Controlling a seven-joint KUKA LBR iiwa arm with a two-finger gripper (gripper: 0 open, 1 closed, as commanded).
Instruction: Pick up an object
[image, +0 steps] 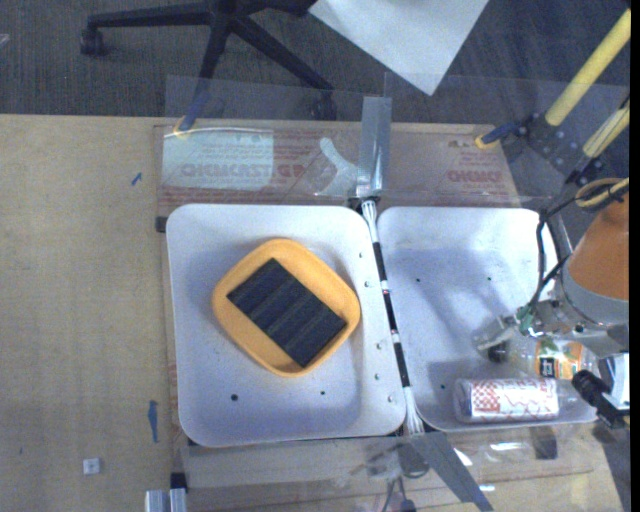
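Nearby, the jaws (497, 335), grip unclear, hover beside a red-checked can (508, 398); an orange tray (286, 304) sits apart.

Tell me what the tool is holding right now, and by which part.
Cannot be told. The tool sits low in the right bin, just above the red-and-white can, with nothing visibly between its tips.

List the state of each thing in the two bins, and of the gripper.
Yellow dish with dark ribbed top: lying flat in the left bin, untouched.
Red-and-white checked packet: on its side near the right bin front wall, not gripped.
Gripper: low in the right bin, just above the packet.
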